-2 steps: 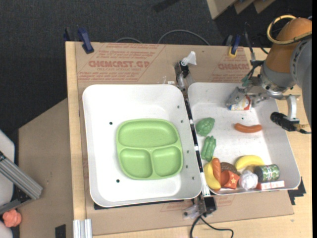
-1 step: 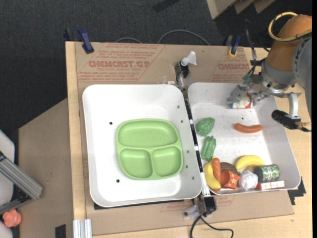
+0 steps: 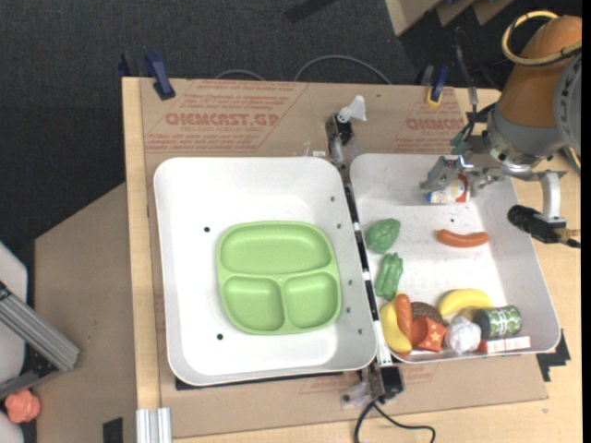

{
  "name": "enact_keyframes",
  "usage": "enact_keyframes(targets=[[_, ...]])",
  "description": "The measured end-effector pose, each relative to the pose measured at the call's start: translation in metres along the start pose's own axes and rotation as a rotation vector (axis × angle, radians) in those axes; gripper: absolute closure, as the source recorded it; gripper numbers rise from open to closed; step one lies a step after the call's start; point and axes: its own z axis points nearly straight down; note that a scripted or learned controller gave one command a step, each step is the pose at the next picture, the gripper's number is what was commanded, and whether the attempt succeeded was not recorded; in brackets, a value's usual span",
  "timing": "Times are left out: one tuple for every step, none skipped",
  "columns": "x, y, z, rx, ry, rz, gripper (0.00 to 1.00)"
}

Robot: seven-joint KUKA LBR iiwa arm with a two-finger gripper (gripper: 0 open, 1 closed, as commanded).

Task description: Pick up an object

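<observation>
— Which step is this?
— The approach, I'd judge: the gripper (image 3: pixel 450 181) is low in the right bin's (image 3: pixel 517 275) upper part, grip unreadable.
— Next?
— Perhaps the sausage (image 3: pixel 462 238) just below it; descend squarely, then close.

Your counter (image 3: pixel 138 238) was a pale wooden top, partly covered by a brown cardboard sheet (image 3: pixel 231 118) printed with red lettering. Two shallow white bins sat directly on that sheet, touching along their inner edges: left bin (image 3: pixel 180 275), right bin (image 3: pixel 526 275). You had a blue clamp (image 3: pixel 162 77) gripping the sheet's far left edge and another clamp (image 3: pixel 434 89) at the far right.
</observation>
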Motion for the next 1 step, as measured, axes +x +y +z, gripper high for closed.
enact_keyframes(targets=[[0.0798, 0.0157, -0.0446, -0.009, -0.002, -0.007, 1.0]])
